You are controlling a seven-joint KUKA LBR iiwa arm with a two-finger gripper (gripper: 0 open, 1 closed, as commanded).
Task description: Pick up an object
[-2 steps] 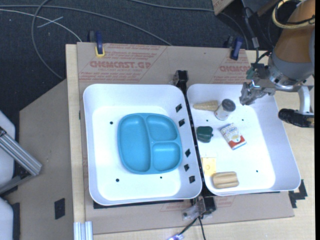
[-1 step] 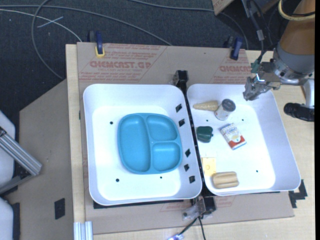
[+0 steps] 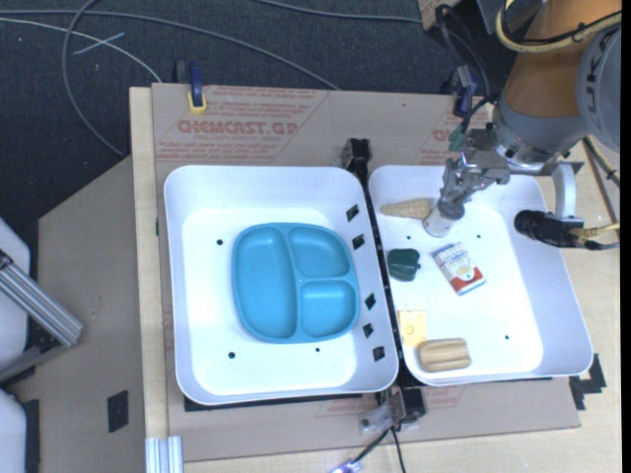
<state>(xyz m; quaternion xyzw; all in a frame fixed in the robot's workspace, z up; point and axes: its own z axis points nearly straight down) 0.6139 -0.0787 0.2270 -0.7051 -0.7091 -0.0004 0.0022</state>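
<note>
My gripper (image 3: 438, 223) hangs low over the upper left part of the right bin (image 3: 552, 304). Its tip sits just right of a tan cone-shaped piece (image 3: 405, 208) lying near the bin's back wall. Below it lie a dark green lump (image 3: 402, 262) and a small red and white box (image 3: 459, 268). Further toward the front are a flat yellow square (image 3: 411, 325) and a tan bread-like block (image 3: 443, 354). I see nothing held at the gripper's tip.
The left bin (image 3: 197, 264) holds a blue divided plate (image 3: 294, 281). A black divider with clips (image 3: 367, 254) runs between the two bins. Cardboard (image 3: 246, 121) lies under the bins, with a blue clamp (image 3: 196, 85) at its back edge.
</note>
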